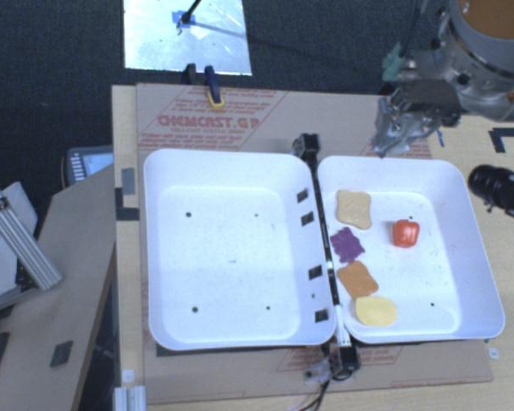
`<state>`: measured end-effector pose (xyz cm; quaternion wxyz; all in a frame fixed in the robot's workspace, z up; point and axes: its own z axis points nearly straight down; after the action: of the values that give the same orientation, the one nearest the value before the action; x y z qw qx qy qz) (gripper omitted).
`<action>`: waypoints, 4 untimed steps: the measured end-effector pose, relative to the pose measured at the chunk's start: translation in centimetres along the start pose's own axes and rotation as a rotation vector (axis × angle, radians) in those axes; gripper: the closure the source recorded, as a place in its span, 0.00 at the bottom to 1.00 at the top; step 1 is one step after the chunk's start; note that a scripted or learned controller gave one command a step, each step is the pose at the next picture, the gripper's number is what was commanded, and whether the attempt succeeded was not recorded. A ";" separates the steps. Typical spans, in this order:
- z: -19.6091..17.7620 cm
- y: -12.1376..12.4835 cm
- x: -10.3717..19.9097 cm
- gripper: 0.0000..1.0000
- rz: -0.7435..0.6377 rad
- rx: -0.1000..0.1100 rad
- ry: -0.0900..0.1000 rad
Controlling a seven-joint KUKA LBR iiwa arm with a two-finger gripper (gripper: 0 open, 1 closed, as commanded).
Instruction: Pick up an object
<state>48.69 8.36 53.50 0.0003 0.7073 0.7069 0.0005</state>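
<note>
In the right bin (463, 264) lie several small pieces: a beige slice (354, 208), a purple piece (348, 245), an orange-brown piece (357, 277), a yellow disc (376, 311) and a red piece (405, 232). My gripper (396, 135) hangs above the back rim of the right bin, well clear of the pieces, with nothing visible between its fingers. How far apart the fingers stand is too small to make out.
The left bin (167, 229) sits beside the right one, joined by a black hinge strip (321, 238). Behind the bins lie a cardboard sheet (214, 118) with a yellow-blue clamp (214, 88) and a shiny metal plate (187, 24).
</note>
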 end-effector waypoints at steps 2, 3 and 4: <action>0.0 1.2 -1.6 1.00 -0.009 -0.002 0.001; 0.0 -0.1 -7.7 1.00 0.004 -0.002 -0.001; 21.0 -0.2 -11.0 1.00 0.002 0.014 -0.001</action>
<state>48.55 -2.66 32.54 -0.0041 0.7081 0.7061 -0.0047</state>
